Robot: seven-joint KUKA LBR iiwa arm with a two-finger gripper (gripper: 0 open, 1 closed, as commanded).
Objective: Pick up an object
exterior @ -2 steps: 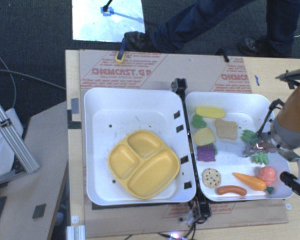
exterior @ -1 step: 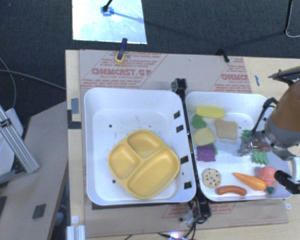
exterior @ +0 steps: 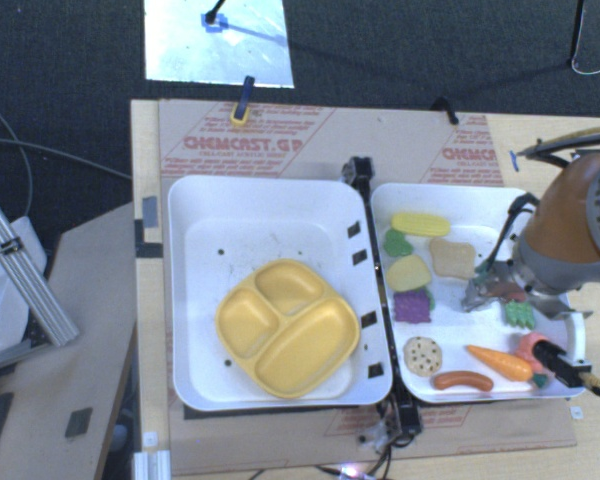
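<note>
Toy foods (exterior: 420, 225) loose in right bin (exterior: 400, 193), fingers (exterior: 477, 298) low among them, grip state perhaps indiscernible.

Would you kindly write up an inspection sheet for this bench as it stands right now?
Surface: bench covered with printed cardboard, bearing the left bin and right bin.
Job's things: in the right bin, corn, bread slice, purple piece, cookie, sausage, carrot, green piece.
Clutter: yellow divided plate in the left bin.
Grippers: tool low over the right bin; finger state unclear.
Cables: dark cable at left; another at top right.
Surroundings: dark carpet, shiny sheet.
</note>
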